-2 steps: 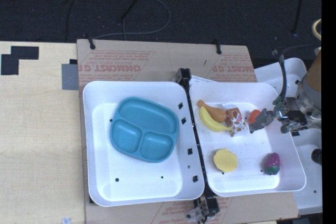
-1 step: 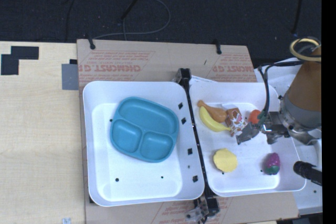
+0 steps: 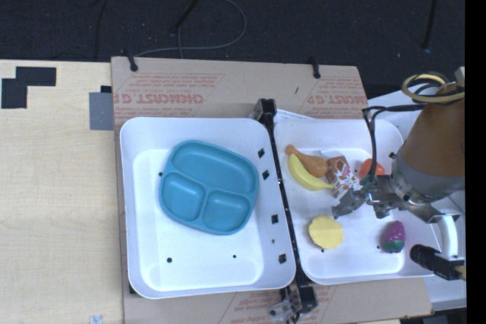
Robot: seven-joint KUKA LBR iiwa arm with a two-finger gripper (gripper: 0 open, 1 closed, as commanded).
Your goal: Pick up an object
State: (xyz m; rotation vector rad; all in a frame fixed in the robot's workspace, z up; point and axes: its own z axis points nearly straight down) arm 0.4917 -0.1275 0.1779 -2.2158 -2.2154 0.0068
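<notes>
candidate target: yellow round piece [image 3: 326,232], lying flat on the floor of the right bin [image 3: 357,269], near-left part, apart from everything else. looks like a light plastic toy, stiff, smooth so probably a bit slippery; low and rounded, so my guess is pinch across its width from straight above. banana [image 3: 306,175] lies just far of it, with a brown drumstick-like toy [image 3: 310,159] touching or overlapping it and a small printed packet [image 3: 342,174] just right of those; that cluster is crowded, harder to take cleanly. orange-red piece [image 3: 371,167] sits far-right, partly behind the arm. magenta and green toy [image 3: 392,237] sits near-right, alone, also small and likely light.

gripper [image 3: 351,202] hangs low between the packet and the yellow piece, nothing visibly between its fingers; spread or pressed together, cannot tell, too dark and blurred.

room: open white floor around the yellow piece, near wall and the centre divider [image 3: 279,193] on its left are the edges to mind. left bin [image 3: 144,269] holds a blue sectioned plate [image 3: 208,187], well apart, no interference.
</notes>
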